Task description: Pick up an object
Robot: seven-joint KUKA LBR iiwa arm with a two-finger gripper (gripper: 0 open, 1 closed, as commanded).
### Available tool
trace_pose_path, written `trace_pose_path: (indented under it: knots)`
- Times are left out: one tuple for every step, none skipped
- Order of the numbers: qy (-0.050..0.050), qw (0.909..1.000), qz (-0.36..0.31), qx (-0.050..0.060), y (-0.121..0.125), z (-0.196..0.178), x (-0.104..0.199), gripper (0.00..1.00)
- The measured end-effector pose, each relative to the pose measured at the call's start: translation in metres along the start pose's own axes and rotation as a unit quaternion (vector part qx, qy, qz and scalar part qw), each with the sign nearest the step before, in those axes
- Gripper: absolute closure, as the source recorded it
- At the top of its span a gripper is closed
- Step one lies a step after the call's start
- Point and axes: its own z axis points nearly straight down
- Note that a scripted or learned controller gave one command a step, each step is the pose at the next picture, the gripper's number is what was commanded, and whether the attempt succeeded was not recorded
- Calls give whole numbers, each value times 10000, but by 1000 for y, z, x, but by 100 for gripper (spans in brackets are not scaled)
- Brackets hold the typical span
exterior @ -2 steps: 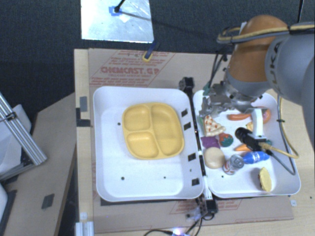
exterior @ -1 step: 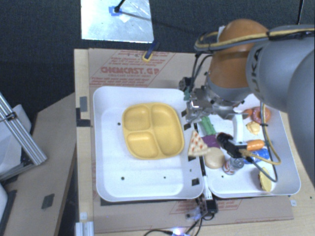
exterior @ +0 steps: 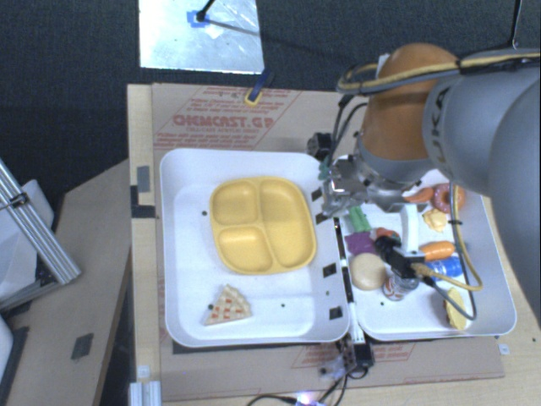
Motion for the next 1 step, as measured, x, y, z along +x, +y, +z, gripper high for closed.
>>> trace_pose_path:
  knots:
    - [3, 10000, -20, -12, 10, 4, 5, 100]
